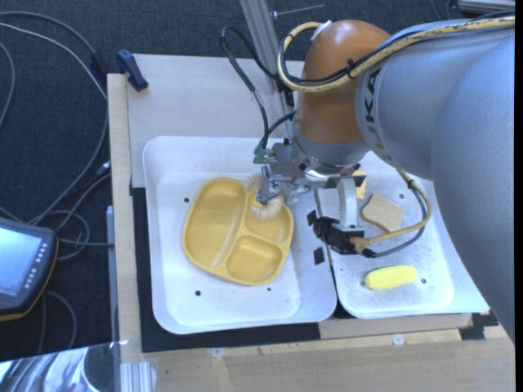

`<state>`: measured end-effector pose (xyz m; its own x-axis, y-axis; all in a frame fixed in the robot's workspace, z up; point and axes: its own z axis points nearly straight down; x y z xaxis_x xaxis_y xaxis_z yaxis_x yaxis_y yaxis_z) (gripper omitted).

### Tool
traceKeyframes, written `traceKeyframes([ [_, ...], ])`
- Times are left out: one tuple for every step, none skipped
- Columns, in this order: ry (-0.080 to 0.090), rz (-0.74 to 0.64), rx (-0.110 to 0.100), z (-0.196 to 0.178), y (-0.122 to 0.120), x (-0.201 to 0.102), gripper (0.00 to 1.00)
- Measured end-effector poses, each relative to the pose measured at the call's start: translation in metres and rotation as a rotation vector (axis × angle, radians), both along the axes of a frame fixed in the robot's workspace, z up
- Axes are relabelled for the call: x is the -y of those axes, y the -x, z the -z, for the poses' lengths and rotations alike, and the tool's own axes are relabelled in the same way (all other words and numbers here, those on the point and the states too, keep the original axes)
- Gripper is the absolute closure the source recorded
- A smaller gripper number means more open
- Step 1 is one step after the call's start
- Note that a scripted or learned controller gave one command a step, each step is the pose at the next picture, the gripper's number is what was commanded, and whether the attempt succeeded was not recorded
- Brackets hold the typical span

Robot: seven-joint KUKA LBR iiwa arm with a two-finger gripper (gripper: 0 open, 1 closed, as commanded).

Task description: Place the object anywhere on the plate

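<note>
The end effector [270,193] hangs over the right rim of the yellow divided plastic plate [237,231] in the left white bin [172,300], a small pale ring-shaped object [267,211] just beneath it, touching the plate's edge. Gripped or released? Cannot tell. In the right bin, a tan bread slice [382,213] lies far, a yellow corn cob [391,278] near.

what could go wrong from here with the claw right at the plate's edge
The claw sits over the right rim of the yellow plate, with a small pale object just under it. That object lies close to the rim, so it might roll off into the left bin. The claw might also nudge the plate.
</note>
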<state>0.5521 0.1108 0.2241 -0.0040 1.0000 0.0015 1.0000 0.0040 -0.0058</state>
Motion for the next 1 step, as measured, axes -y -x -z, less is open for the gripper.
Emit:
traceKeyframes([
  [0.001, 0.003, 0.002, -0.0015, -0.0002, 0.0022, 0.00],
])
